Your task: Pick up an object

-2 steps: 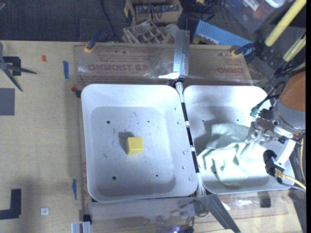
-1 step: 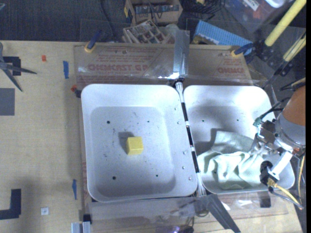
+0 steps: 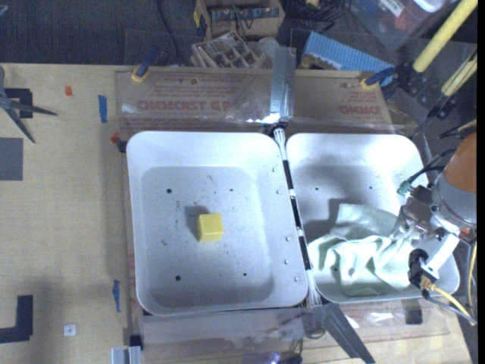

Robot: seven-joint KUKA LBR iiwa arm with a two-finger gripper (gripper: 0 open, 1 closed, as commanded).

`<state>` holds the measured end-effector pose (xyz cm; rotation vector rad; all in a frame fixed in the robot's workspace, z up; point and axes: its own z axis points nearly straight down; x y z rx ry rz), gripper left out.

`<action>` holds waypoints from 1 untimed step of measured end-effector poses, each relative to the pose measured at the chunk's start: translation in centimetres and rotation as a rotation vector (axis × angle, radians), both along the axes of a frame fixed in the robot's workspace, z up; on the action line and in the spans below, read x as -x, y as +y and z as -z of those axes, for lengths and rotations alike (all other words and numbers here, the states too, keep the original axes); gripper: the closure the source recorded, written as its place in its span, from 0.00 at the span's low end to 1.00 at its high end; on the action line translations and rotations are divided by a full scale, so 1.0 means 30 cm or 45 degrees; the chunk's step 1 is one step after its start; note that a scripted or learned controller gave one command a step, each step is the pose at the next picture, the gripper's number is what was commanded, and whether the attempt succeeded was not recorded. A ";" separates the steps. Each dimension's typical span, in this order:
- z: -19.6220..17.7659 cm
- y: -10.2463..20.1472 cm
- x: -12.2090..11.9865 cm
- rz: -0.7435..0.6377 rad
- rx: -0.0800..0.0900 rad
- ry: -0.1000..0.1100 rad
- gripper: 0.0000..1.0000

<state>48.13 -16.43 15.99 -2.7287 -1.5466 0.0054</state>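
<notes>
Crumpled pale-green cloth (image 3: 355,252), gripper (image 3: 400,237) touching

You're looking at a robotics lab: two shallow white plastic bins (image 3: 144,203) on a pale wooden surface (image 3: 61,203), tangled black cables (image 3: 170,14) behind.

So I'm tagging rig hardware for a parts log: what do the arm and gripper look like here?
The arm is grey with an orange band above the wrist. The gripper is pale metal with white fittings and a black round part. Thin dark cables loop near the wrist, and a yellowish wire trails from the lower end.
</notes>
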 end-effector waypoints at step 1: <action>-0.031 -0.001 -0.001 0.000 0.001 0.001 1.00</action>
